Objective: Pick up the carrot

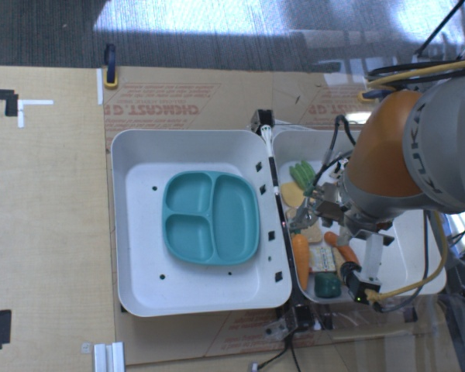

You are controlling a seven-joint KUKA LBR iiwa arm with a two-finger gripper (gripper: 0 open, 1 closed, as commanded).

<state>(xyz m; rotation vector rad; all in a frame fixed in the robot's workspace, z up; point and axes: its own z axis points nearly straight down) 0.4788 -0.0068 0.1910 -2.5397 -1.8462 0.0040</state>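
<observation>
Carrot (301, 259) lies in right bin (418, 262), hard against its left wall, long axis running roughly top-to-bottom of the view, w/ its lower end near a dark green item (327, 285). A second, shorter orange piece (343, 251) sits just to its right; which of the two the task means cannot be settled from here, tho the longer one reads more plainly as a carrot. Other food pieces crowd the same bin: a green leafy item (303, 172) toward the top and a pale yellow piece (293, 195) just below it. Arm (407, 157) comes in from the right, its orange band above the wrist covering much of the bin; gripper (322, 208) hangs over the clutter just above the carrot's upper end. State of the jaws: cannot tell, since wrist and cabling hide them. Left bin (132, 231) holds a teal divided plate (211, 217), well apart from the work. Judged step: approach, pre-grasp. To do it well, centre over the carrot's mid-length, turn the jaws so they close across its narrow width, i.e. perpendicular to the long axis, and descend w/ clearance from the bin wall. Risk: one jaw striking that wall, or nipping a neighbouring piece.
</observation>
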